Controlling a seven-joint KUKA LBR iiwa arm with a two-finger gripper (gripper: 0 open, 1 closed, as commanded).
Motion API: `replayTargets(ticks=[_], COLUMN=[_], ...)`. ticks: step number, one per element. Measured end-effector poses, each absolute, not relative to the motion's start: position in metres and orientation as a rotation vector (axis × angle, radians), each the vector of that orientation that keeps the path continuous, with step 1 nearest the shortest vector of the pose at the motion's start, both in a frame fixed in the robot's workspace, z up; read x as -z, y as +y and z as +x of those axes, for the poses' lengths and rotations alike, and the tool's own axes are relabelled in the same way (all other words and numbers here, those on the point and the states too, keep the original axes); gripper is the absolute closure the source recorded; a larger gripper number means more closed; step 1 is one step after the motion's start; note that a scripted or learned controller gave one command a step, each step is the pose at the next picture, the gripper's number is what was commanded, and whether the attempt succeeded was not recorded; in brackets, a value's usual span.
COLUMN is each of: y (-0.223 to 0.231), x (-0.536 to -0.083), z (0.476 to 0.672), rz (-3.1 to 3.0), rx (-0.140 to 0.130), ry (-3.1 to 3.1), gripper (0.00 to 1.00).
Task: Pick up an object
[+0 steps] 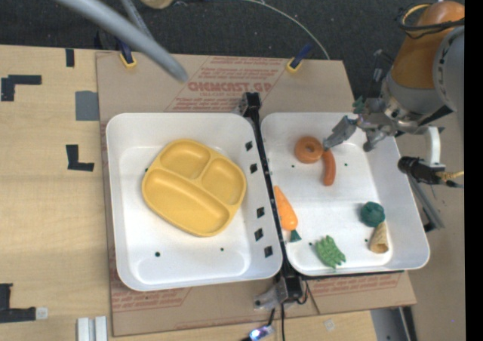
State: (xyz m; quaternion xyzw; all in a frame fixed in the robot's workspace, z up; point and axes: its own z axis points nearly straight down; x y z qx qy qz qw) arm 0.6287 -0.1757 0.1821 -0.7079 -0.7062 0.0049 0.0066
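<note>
Hovering over the right bin: gripper sits above its upper right part, arm coming in from the right. Fingers are spread apart, nothing between them. One fingertip points toward the orange donut, near but apart from it.

Right bin contents:
- donut, upper left area
- reddish sausage just beside the donut, on its right and lower
- carrot against the left wall
- green leafy piece near the front edge
- dark teal round thing toward the right side
- tan cone-shaped piece just below the teal thing

Left bin holds a yellow divided plate, lying flat, roughly centred.

Both bins sit on a cardboard sheet on the wooden bench.
</note>
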Motion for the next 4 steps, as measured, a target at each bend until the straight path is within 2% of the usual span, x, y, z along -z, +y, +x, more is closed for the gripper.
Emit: replayTargets(ticks=[1, 3, 4], y=[-0.175, -0.171, -0.171], x=[-0.191, -0.094, -0.085], z=[0.632, 0.637, 0.637], rz=[-2.219, -2.216, -2.219], rx=[-0.003, -0.007, -0.003], ry=[-2.222, -2.220, -2.225], gripper=[0.00, 0.00, 0.00])
